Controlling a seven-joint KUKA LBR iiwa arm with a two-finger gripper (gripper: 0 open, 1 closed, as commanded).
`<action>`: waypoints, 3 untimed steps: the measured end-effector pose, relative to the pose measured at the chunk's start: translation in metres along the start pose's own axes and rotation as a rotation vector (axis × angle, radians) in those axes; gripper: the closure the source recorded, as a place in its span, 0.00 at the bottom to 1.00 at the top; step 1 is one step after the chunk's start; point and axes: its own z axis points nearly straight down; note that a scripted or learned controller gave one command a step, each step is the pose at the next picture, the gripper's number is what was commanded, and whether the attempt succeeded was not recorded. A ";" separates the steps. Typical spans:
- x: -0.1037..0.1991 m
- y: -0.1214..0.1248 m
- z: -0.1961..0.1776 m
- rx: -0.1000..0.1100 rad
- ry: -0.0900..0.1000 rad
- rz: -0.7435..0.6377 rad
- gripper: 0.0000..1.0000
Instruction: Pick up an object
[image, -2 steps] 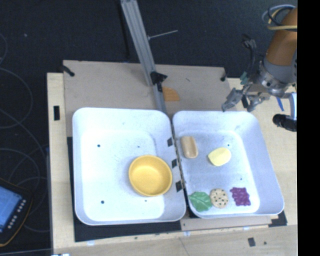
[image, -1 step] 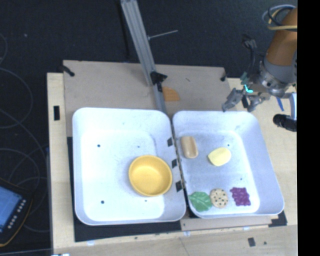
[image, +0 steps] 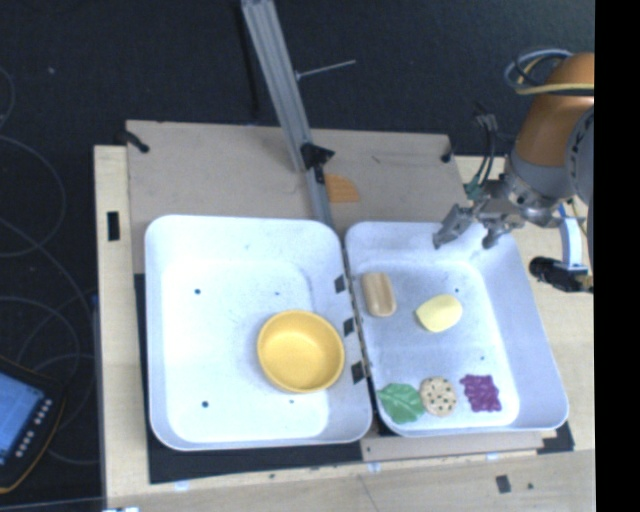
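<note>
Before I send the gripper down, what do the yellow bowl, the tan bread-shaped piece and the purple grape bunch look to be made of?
Yellow bowl: likely hard plastic, smooth, with a soft sheen inside its rim. Tan bread-shaped piece: probably moulded plastic toy food, matte, faint ridges; wood is possible. Purple grape bunch: seemingly plastic or rubber, bumpy and dull. All three are too small to tell for certain.

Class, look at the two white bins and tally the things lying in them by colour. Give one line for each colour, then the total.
Yellow: 2, the bowl and the lemon-like piece
Tan or brown: 2, the bread-like piece and the cookie
Green: 1, the leaf
Purple: 1, the grapes
Total: 6
</note>
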 end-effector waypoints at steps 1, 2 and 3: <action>0.002 -0.004 0.062 0.000 0.000 0.000 0.00; 0.001 -0.004 0.080 -0.003 -0.001 0.000 0.00; 0.000 -0.002 0.067 -0.008 -0.004 -0.002 1.00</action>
